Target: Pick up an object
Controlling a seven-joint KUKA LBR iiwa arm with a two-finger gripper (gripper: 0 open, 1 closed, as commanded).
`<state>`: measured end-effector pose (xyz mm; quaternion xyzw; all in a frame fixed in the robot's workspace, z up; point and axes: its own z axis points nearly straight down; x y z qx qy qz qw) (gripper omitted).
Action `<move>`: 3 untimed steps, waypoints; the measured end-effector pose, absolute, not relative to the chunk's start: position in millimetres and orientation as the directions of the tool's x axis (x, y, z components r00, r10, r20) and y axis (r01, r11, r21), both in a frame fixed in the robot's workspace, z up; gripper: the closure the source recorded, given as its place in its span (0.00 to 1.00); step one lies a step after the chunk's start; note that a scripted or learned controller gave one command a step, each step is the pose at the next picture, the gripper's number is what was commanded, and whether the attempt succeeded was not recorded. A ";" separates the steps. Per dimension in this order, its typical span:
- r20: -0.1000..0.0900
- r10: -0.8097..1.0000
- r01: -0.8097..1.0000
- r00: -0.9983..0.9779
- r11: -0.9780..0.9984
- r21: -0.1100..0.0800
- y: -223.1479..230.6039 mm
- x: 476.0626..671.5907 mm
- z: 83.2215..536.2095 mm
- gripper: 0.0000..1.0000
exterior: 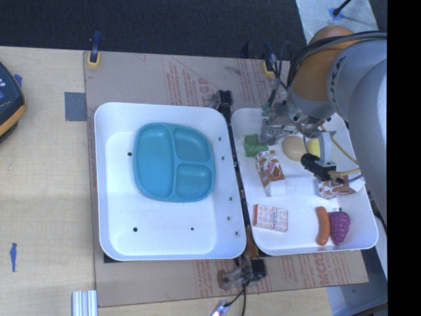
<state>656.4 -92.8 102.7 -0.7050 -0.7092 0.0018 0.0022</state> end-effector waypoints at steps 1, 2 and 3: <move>0.001 1.000 1.000 -0.006 0.006 -0.006 -92.8 656.3 102.6 0.00; -0.001 1.000 1.000 -0.004 0.004 -0.005 -94.8 656.0 91.9 0.00; 0.000 1.000 1.000 -0.005 0.005 -0.005 -93.3 656.1 92.1 0.00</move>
